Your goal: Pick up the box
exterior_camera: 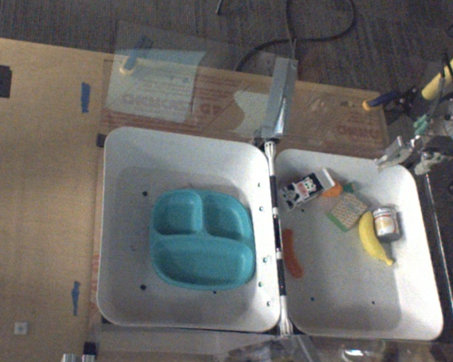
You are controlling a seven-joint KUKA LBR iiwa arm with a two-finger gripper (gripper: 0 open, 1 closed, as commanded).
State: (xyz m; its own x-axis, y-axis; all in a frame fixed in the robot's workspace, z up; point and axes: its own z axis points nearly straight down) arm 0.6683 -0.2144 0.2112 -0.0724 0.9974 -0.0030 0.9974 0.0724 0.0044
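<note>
Item one, as we record it: the box (307, 188), small with a black-and-white print, lies tilted in the right bin (406, 321), near that bin's far left corner and close to the divider between the bins. An orange piece (334, 188) sits just beside the box's right end.

Item two: a flat square packet (347, 211), tan with a green edge, lies right of the box. Beyond it rests a small metal can (385, 223), touching or nearly touching a banana (372, 239) that curves along its near side.

Item three: a red-orange stick-shaped object (292, 253) lies along the right bin's left wall.

Item four: the left bin (117, 204) holds a teal divided tray (202, 239) with three compartments, roughly central.

Item five: the claw (415, 150) hangs over the far right corner of the right bin, above its rim and well apart from the box. We cannot tell how it is set, as it is small and blurred. Nothing appears caught in it.

Both bins sit on the tan counter (25, 217).
</note>
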